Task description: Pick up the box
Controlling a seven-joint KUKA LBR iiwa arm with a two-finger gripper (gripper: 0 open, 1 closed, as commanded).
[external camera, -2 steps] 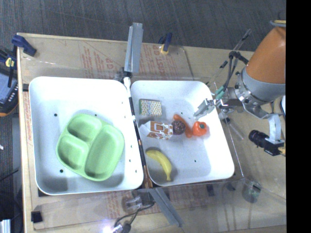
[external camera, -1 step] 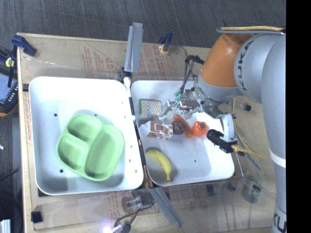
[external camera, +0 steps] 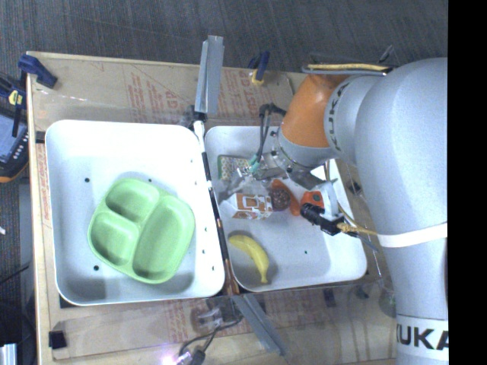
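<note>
camera view from above: the gripper (external camera: 255, 169) hangs low in the right bin (external camera: 346, 261), just above the box (external camera: 253, 203); how it's set i cannot tell. a banana (external camera: 253, 255) lies nearer the front. a green tray (external camera: 142, 229) sits in the left bin (external camera: 68, 147).

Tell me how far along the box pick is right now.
Done: the arm has reached into the right bin, and the gripper is low over the box. In hand: nothing visibly; the box lies on the bin floor beside the banana. Left: grasping and lifting the box.
</note>
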